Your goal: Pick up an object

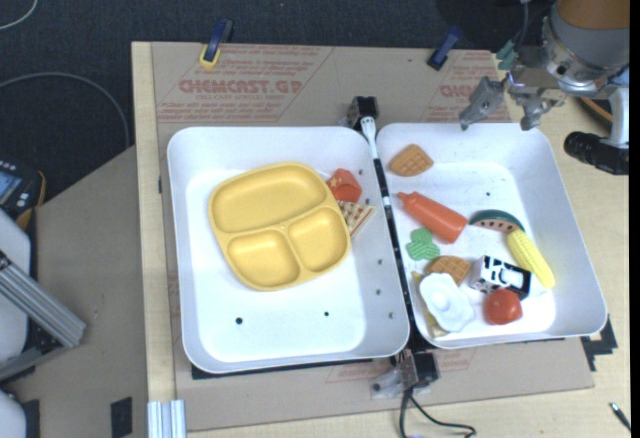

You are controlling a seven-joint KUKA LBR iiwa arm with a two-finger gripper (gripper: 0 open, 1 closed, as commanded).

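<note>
My gripper [505, 112] hangs over the back edge of the right bin [570, 226], fingers spread open with nothing between them. Below it in that bin lie toy foods: a tan cookie [410, 161], an orange-red carrot [433, 213], a watermelon slice [497, 221], a yellow corn cob [530, 257], a green piece [422, 245], a black-and-white toy [500, 276], a red tomato [503, 306], a white fried egg [446, 303] and a brown waffle piece [450, 268]. All lie apart from the gripper.
The left bin [200, 306] holds a yellow divided plate [278, 224], with a red piece [344, 185] and a waffle piece [356, 216] at its right rim. A black divider bar [385, 201] runs between the bins. Clamps [212, 44] sit at the bench's back edge.
</note>
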